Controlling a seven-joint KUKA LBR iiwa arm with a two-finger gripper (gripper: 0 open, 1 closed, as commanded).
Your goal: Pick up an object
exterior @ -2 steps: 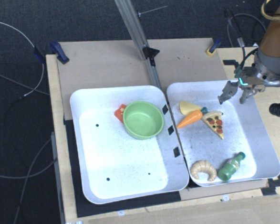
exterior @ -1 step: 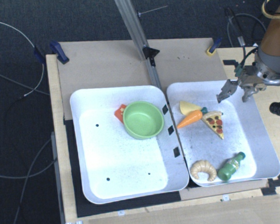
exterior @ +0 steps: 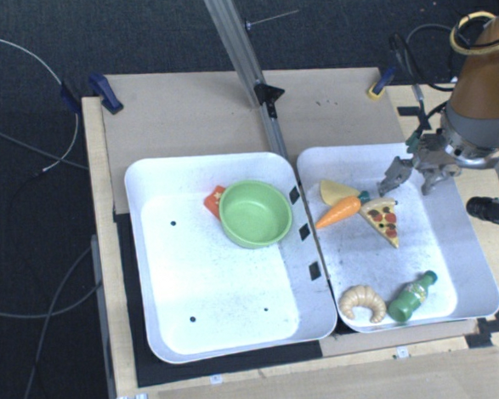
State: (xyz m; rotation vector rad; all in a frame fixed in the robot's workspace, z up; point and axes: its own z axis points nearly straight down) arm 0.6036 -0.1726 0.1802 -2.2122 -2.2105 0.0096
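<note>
**Claw poised over the right bin, pizza slice closest**

Nearest the camera, along the near edge of the right bin (exterior: 476,264), lie a toy croissant (exterior: 363,303) and a small green bottle (exterior: 411,297) side by side. Farther back in that bin the claw (exterior: 418,174) hangs with its two fingers spread apart and nothing between them. Just to its near left lies a toy pizza slice (exterior: 382,221), a tan wedge dotted with red, its long axis running from far-left to near-right with the point toward the near side. That slice looks like the likeliest target: the claw would need a short shift left and toward the camera, then a descent, closing across the wedge's narrow width. An orange carrot (exterior: 338,212) and a pale yellow wedge (exterior: 337,191) lie farther left, the carrot's leafy end just beside the slice. In the left bin (exterior: 164,260) a green bowl (exterior: 254,212) sits against a small red-orange piece (exterior: 213,200).
</note>
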